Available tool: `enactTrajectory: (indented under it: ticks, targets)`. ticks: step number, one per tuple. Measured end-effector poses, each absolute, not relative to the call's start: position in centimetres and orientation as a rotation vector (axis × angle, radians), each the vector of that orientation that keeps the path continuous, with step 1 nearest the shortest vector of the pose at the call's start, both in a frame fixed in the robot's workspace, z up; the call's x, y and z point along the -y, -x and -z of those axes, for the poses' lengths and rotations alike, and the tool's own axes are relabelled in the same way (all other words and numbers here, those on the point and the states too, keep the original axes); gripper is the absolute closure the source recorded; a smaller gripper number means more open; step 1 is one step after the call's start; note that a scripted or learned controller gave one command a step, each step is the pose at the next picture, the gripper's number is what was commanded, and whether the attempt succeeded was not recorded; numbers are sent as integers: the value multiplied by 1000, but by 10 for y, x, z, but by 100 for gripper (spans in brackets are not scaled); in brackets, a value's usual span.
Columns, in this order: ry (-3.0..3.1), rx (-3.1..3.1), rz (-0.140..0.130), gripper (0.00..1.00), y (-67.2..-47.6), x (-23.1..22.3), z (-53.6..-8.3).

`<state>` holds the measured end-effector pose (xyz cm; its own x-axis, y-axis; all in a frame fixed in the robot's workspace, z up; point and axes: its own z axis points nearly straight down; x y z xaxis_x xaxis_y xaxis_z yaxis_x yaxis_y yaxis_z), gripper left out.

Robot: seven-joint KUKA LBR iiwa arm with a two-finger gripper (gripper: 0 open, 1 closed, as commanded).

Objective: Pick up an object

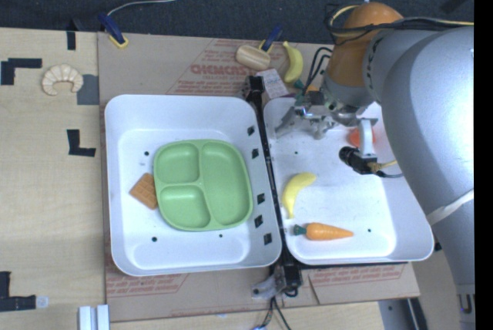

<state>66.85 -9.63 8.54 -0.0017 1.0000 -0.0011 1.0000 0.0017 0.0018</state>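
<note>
We saw the yellow banana (298,190) lying in the right bin (400,240), a carrot (327,231) just below it — both on bare white. The gripper (312,120) hung above the banana, near the bin's top edge; its grip we couldn't tell.

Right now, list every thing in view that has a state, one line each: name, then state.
green divided plate: lying flat in the left bin, right way up.
cracker: flat, tucked beside the plate's left edge.
yellow banana: lying loose in the right bin.
carrot: lying on its side, near the front wall.
gripper: over the right bin's back corner; grip unclear.
croissant: resting on the bench, outside the bins.
</note>
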Motion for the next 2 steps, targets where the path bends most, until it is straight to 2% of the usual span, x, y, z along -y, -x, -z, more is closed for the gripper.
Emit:
enactTrajectory:
  ticks: [1,2]
  targets:
    - [-2219,-2219,-1,0,-604,112,-86]
    - [-2217,-2221,-2,0,-650,101,-86]
